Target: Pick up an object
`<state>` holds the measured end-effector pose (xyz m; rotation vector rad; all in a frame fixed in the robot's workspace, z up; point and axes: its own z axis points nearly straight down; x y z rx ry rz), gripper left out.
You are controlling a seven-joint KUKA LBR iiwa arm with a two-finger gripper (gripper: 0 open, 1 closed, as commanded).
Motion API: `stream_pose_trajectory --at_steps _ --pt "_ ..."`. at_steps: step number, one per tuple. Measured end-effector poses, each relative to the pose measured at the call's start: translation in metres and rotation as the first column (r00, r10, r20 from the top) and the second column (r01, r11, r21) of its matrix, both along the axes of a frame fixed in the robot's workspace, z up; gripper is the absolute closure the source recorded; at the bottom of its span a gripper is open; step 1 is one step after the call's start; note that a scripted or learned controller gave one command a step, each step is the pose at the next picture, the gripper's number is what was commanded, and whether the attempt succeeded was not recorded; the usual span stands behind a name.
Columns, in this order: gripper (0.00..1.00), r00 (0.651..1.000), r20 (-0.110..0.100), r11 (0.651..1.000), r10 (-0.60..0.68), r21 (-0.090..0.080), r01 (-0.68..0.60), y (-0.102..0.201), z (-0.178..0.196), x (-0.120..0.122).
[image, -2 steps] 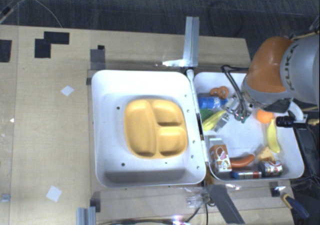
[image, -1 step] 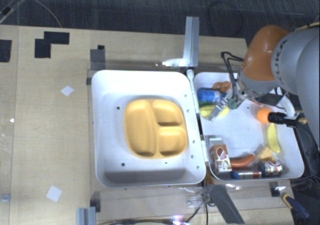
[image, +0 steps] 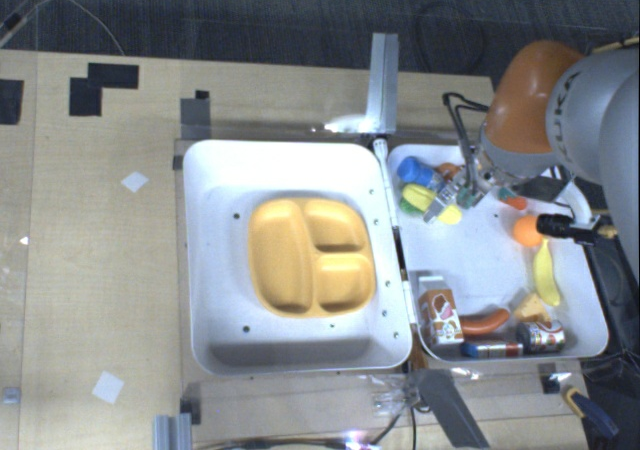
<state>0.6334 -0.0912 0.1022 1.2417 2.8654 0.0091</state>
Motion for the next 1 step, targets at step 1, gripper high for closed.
stream_pose_trajectory --at_steps 1 --pt "1.0 0.868 -0.011 0.868 -0.496 0.008 0.496 0.0739 0.0859 0.0083"
